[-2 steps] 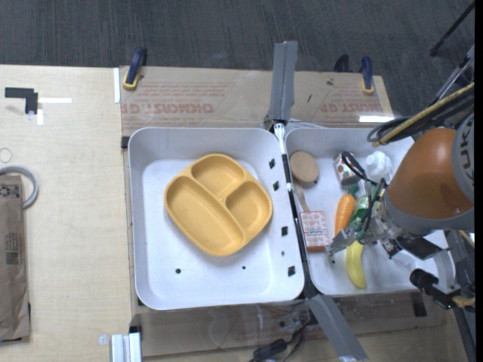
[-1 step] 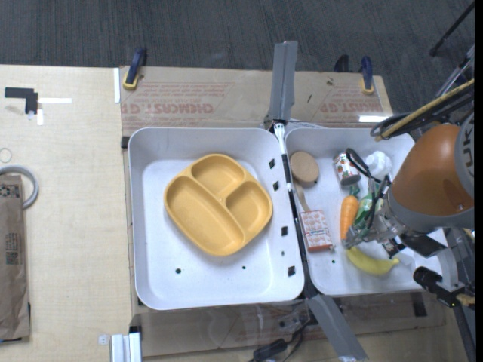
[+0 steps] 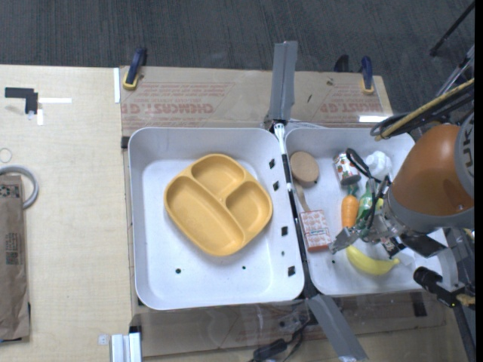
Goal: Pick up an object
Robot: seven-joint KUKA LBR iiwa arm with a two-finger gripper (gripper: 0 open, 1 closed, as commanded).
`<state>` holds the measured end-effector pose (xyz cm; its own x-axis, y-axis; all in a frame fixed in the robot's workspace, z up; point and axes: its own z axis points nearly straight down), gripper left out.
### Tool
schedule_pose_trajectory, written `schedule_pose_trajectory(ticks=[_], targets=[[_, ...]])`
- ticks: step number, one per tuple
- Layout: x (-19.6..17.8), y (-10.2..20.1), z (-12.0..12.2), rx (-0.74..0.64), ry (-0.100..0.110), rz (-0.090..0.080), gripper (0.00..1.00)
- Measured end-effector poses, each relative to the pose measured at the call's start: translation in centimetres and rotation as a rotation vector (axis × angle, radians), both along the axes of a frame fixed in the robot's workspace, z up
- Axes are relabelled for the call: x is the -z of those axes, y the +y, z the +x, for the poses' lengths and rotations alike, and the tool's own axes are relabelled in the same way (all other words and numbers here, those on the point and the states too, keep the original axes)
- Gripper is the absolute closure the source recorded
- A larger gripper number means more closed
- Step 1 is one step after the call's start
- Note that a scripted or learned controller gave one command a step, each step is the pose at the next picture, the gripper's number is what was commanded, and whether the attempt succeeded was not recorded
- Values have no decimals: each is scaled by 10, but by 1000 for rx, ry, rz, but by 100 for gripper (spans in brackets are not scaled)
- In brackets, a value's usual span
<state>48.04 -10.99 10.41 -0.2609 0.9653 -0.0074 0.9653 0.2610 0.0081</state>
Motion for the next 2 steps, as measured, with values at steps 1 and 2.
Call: schedule_pose_trajectory(ticks=[1, 2], targets=[[13, -31, 38, 573, 11, 6, 0], [5, -31, 38, 571, 13, 5, 100]])
